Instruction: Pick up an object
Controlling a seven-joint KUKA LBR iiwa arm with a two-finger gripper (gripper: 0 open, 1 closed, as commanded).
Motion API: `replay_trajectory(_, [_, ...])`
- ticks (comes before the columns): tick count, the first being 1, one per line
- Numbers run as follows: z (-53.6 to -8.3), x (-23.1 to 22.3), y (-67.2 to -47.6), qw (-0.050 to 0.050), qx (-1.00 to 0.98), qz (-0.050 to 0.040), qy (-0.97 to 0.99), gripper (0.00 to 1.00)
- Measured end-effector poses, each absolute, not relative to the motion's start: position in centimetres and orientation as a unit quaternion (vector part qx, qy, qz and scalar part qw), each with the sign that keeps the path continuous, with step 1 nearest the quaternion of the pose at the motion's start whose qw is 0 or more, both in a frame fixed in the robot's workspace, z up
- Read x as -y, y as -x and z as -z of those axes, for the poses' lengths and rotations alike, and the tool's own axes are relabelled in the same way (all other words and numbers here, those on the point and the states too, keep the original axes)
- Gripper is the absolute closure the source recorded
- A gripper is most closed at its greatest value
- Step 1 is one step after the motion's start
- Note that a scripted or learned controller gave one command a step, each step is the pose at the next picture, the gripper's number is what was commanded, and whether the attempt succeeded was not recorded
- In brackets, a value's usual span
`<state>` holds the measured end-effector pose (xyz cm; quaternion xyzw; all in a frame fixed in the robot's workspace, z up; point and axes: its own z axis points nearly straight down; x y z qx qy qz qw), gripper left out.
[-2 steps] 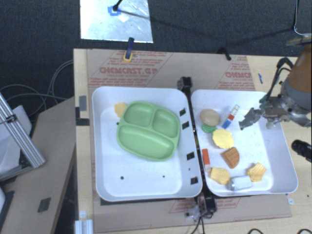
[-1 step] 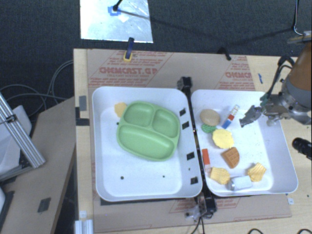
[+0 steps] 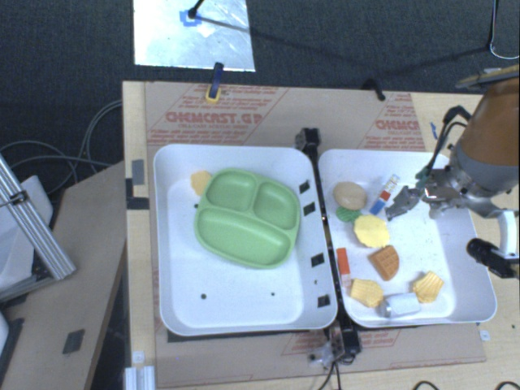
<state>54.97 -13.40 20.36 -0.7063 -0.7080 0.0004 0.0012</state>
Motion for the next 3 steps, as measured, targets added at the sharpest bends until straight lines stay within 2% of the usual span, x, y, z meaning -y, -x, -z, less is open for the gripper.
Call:
replay_trajectory(2, [-9.8, 11.9, -54.4, 0.002, 0.708, -0.0008, 0.707, 0.0])
replay_trajectory(3, [-8.4, 11.9, -54.5, 0.001, 0.707, 0.0001, 0.707, 0.0])
